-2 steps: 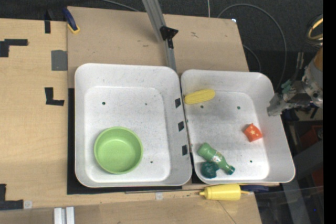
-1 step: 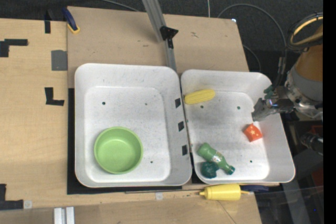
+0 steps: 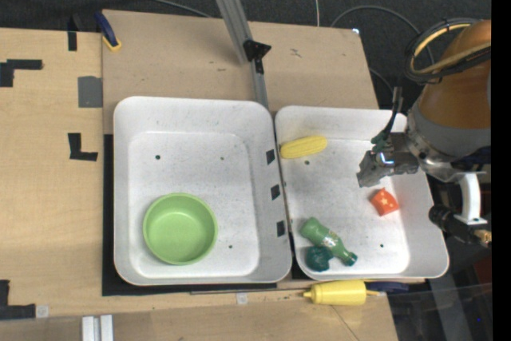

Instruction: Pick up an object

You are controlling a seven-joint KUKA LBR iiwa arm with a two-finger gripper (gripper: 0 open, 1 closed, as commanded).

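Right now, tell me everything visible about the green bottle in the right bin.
The green bottle lies on its side near the front left corner of the right bin, running diagonally with its narrow end toward the front right. It looks like glossy plastic. A darker teal piece sits against its front side; whether they are joined is unclear. It lies apart from the orange object and the gripper.

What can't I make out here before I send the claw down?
- Claw, camera view: fingers too dark and small to read.
- Orange block: contact with the claw unclear.
- Teal item: partly under the green bottle.
- Arm: cut off by the right edge.
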